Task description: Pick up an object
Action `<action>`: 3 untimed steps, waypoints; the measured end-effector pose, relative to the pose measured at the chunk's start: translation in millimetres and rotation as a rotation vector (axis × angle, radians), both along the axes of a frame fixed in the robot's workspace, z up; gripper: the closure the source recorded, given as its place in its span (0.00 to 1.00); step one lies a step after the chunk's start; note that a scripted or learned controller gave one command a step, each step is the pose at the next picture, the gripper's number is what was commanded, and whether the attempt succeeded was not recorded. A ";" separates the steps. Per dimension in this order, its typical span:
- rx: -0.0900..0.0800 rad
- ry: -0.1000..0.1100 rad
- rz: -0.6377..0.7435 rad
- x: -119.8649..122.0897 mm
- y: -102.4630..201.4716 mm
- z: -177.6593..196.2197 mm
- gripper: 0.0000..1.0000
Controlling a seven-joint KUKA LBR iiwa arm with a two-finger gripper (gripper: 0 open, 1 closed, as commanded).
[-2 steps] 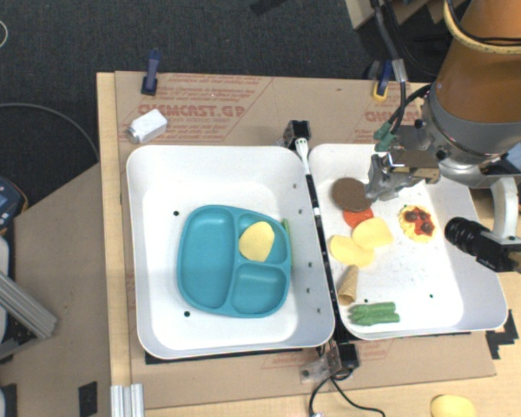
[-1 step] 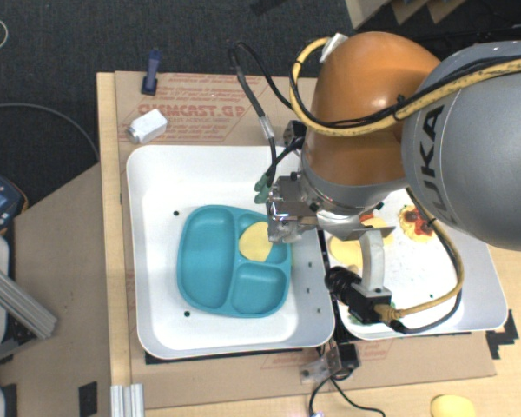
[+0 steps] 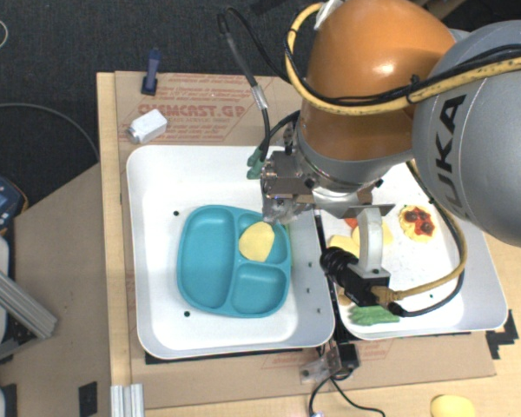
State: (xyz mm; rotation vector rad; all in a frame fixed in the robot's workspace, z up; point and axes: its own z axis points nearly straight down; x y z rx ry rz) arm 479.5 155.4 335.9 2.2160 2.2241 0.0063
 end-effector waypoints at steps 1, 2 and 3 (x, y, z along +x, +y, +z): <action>-0.003 0.011 -0.009 1.6 -63.5 -47.8 1.00; 0.000 0.000 0.000 0.0 -11.9 13.1 1.00; 0.003 -0.008 0.003 34.8 47.2 97.4 1.00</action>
